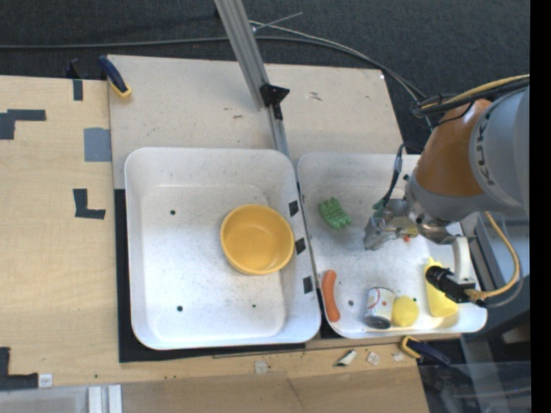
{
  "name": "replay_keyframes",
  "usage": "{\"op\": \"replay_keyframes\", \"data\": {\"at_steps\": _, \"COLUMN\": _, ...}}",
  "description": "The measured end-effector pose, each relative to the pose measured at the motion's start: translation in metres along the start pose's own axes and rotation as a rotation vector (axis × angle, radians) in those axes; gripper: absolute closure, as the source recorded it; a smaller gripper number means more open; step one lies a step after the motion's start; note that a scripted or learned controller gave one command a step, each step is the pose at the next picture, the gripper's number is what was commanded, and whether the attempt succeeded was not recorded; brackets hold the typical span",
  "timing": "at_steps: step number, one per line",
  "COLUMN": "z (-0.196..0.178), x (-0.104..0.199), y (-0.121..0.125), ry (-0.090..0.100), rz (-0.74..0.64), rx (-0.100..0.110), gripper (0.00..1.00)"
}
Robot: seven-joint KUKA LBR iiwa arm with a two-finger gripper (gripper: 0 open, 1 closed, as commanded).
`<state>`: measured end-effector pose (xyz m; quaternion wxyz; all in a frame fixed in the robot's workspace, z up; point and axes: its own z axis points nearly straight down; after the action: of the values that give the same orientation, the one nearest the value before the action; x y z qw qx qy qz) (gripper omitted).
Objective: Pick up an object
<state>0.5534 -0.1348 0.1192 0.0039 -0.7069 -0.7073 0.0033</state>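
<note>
item: my gripper [376, 238], hanging low over the right shallow white bin [357, 172], near its middle. jaw state: cannot tell from this high slant; nothing shows between them, so i count nothing as held.

item: small green leafy plastic piece [334, 213], lying on the right bin floor just to the left of me, apart from my tips. likeliest target, by my judgement.

item: slim orange carrot-shaped toy [329, 294], near the front left corner of the same bin, close to its wall.

item: small silver and white can on its side [378, 307], at the front wall, touching or nearly touching a round yellow lemon-like toy [405, 312]; a second yellow piece [442, 298] sits further right.

item: round yellow plastic bowl [256, 238], in the left shallow white bin [155, 231], toward its right side.

progress: pick not yet made, as i judge it; reach into the bin looks done, grasp and lift remain.

room: bare floor around the green piece and behind it; the front row is crowded against the wall, with little space for my jaws there. the divider between bins stands close on the green piece's left.
</note>
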Motion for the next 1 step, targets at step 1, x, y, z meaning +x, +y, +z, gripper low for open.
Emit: {"op": "replay_keyframes", "data": {"at_steps": 1, "z": 0.029, "x": -0.0001, "y": 0.0007, "ry": 0.001, "rz": 0.001, "rx": -0.006, "gripper": 0.0}}
